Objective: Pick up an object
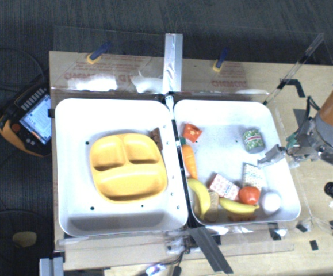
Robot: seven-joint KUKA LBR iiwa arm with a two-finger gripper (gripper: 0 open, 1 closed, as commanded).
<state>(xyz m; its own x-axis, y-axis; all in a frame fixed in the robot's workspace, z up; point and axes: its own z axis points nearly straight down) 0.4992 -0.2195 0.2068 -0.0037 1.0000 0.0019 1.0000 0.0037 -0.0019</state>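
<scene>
Tool [271, 154] sits at right bin [224, 109] right rim, state can't be told; should be centred over green ball [251, 140], clear of rim, before descent

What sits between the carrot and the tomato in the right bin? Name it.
In the camera view, a small pink-and-white packet lies between the carrot and the tomato, with a banana just below that line.

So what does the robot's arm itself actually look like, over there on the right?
At the right edge an orange band tops a grey wrist section. Below it sits a cluster of dark and silvery metal parts with thin black cables, ending in a slim grey two-finger gripper over the right white bin.
</scene>
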